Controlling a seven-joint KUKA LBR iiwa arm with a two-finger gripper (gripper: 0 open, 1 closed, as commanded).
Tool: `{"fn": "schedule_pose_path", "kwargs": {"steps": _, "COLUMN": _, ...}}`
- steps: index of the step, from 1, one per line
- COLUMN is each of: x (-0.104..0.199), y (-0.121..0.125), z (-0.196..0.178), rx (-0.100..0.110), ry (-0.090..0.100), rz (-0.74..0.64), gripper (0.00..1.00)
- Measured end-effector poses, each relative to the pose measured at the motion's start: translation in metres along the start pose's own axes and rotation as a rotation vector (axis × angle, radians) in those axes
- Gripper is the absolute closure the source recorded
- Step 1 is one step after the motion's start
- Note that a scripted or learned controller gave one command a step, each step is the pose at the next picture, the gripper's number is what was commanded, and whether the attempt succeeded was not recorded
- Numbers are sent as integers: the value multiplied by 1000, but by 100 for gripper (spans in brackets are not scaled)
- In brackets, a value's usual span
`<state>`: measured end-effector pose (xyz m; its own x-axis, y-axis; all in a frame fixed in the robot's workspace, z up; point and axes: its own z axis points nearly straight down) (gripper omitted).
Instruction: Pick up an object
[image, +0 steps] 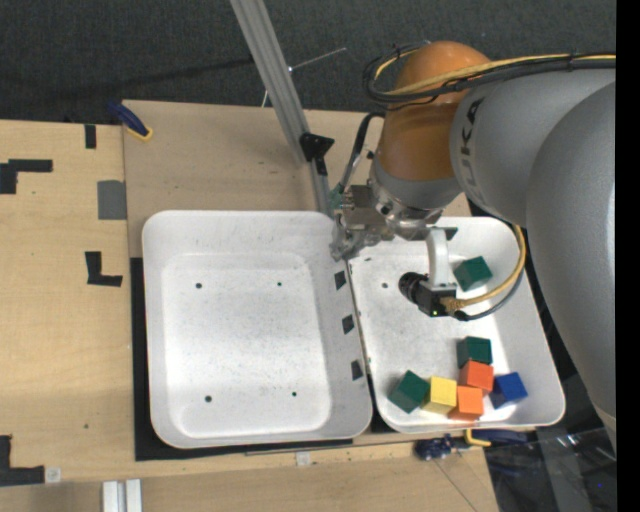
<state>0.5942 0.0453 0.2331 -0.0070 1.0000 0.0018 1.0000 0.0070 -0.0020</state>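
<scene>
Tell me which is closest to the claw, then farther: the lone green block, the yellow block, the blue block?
1. Lone green block, upper part of the right bin, right of the claw.
2. Yellow block, at that bin's bottom edge.
3. Blue block, near its bottom right corner.

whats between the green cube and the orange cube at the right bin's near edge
A yellow cube, snug between the green cube and the orange cube, in the camera view.

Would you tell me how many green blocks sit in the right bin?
3 green blocks: one alone mid-bin, one above an orange block, one left of the yellow block. The arm may hide more.
</scene>
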Motion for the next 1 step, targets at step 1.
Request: {"fn": "schedule_pose_path", "kwargs": {"steps": 1, "x": 54, "y": -16, "z": 8, "rx": 2, "ry": -1, "rz": 0, "gripper": 100}}
